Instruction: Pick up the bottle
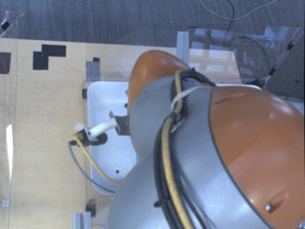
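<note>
Reaching in from the right, the grey arm (190, 166) with its orange band (257, 128) sits close under the camera and covers most of the view, cables running along its side. Its hand (120, 124) is over the white bin (102, 99), low near the bin floor; mostly hidden by the arm, so can't tell if it is open or closed, nothing seen gripped. Bottle: can't tell where it is, the arm blocks most of the bin. The bin floor that shows is bare white. The bin sits on a pale wood surface (43, 109), which has black tape patches, one L-shaped (47, 55) and one at the left edge (4, 62). Grey metal bracket (93, 69) at the bin's far corner, another (81, 218) at the near corner. Beyond the surface is dark grey carpet (95, 8), with a thin white cable (219, 6) looping on it. Clear plastic panel (238, 46) at upper right, a grey post (182, 44) beside it.
</note>
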Action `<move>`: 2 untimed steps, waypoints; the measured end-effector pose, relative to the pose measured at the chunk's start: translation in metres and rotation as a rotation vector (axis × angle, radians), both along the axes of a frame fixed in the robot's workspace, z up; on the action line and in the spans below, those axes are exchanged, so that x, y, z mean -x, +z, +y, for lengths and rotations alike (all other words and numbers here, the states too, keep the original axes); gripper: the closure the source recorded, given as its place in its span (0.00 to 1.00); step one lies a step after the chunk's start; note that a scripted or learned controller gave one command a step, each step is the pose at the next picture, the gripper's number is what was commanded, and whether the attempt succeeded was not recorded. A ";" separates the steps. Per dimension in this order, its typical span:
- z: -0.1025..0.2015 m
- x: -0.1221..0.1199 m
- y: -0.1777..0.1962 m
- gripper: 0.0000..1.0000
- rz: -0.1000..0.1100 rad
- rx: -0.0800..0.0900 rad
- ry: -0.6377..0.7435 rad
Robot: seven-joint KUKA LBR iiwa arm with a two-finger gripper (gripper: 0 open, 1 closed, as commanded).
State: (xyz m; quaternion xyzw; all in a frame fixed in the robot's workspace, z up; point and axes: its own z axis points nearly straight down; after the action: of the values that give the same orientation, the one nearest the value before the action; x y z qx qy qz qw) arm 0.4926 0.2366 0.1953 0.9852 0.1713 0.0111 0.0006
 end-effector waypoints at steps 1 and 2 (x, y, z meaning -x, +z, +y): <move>-0.033 -0.003 0.003 1.00 -0.009 -0.010 -0.101; -0.031 -0.003 -0.019 1.00 -0.011 -0.009 -0.125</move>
State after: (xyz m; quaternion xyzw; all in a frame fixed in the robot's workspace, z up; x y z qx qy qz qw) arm 0.4955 0.2058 0.1761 0.9939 0.1092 0.0171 -0.0021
